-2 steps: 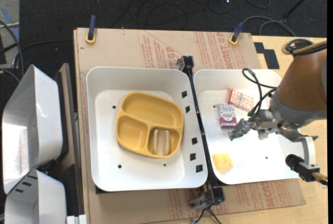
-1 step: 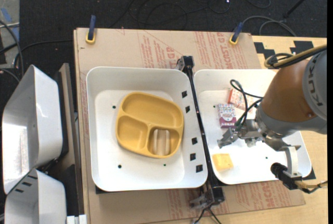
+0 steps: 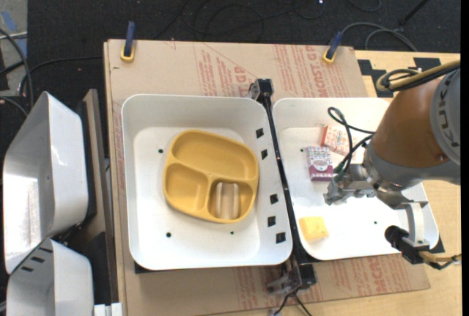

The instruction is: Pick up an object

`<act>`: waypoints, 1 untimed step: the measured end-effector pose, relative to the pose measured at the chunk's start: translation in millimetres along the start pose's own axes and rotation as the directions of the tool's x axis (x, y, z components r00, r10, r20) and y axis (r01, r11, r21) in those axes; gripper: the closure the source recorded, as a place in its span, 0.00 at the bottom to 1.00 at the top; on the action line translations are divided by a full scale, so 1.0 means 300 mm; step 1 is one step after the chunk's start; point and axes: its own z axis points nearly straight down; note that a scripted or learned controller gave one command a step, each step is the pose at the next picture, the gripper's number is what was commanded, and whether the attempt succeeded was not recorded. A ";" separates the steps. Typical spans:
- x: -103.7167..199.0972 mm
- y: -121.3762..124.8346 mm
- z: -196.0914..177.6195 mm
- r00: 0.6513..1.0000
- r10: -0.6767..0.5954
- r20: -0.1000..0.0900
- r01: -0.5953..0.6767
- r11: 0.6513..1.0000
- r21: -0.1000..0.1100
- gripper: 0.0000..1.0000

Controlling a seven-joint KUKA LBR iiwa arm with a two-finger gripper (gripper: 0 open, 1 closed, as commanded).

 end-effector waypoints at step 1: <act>0.008 0.009 -0.141 1.000 -0.007 0.001 0.008 1.000 -0.005 1.00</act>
